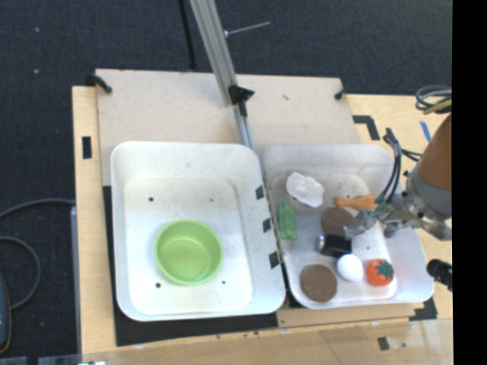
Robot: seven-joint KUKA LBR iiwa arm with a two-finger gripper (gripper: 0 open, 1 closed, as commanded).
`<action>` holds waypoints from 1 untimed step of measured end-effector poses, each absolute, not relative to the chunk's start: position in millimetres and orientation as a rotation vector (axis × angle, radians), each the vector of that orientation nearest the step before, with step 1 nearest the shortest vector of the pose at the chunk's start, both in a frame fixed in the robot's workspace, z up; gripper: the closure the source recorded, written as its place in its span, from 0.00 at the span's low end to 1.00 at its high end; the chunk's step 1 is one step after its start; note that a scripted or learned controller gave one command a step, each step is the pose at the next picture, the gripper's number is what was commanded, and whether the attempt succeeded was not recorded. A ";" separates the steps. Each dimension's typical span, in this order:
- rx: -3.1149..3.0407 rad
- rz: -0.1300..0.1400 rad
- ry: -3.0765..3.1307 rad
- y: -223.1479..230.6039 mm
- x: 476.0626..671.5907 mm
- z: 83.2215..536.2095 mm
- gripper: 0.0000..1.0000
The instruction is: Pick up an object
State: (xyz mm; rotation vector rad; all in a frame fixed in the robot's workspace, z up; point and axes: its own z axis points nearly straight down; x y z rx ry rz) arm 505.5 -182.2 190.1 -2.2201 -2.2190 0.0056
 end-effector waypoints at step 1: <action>-2.222 0.005 -2.219 -176.2 505.0 145.3 0.00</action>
